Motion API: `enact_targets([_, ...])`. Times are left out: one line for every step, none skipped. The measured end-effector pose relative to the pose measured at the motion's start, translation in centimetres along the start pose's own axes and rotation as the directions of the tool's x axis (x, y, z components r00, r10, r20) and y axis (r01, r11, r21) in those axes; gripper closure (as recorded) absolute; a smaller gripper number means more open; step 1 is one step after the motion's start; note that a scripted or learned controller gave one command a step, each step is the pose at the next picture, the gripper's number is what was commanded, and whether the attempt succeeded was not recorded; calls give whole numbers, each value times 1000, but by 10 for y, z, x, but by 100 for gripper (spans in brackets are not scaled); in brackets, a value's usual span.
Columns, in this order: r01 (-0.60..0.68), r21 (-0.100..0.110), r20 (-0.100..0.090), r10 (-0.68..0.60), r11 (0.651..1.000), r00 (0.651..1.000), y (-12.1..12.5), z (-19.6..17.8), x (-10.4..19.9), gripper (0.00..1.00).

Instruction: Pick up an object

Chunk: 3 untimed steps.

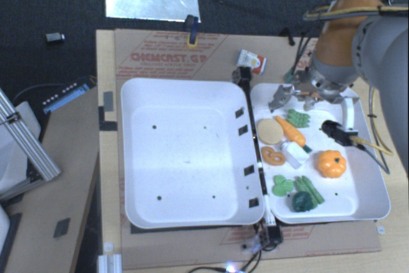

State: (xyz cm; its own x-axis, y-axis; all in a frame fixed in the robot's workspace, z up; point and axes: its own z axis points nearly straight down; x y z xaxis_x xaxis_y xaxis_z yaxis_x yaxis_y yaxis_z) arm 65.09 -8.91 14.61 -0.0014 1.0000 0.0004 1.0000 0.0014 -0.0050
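Objects for picking all sit in the right bin (pixel 370 198), and I place them against the carrot (pixel 291 129) near its middle. From my camera view, a green leafy piece (pixel 298 117) touches the carrot's far end, and a tan round piece (pixel 270 132) lies just beside it on the side nearer the left bin (pixel 185 150). A pretzel (pixel 273 156) and a small white block (pixel 293 155) lie just below the carrot, the orange pumpkin (pixel 331 163) sits to its lower right, and green vegetables (pixel 300 192) cluster near the bin's front edge. The gripper (pixel 281 98) hangs above the bin's far corner, up and left of the carrot; I cannot tell how its fingers stand, and I see nothing held in them.
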Motion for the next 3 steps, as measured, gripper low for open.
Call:
enact_targets([-5, -10, -2, 5, 1000, 1000, -57, 61, -18, 0])
enact_targets([1, -19, 2, -1, 1000, 1000, -53, 46, -18, 100])
enact_targets([10, -20, 0, -10, 1000, 1000, 23, -45, 49, 100])
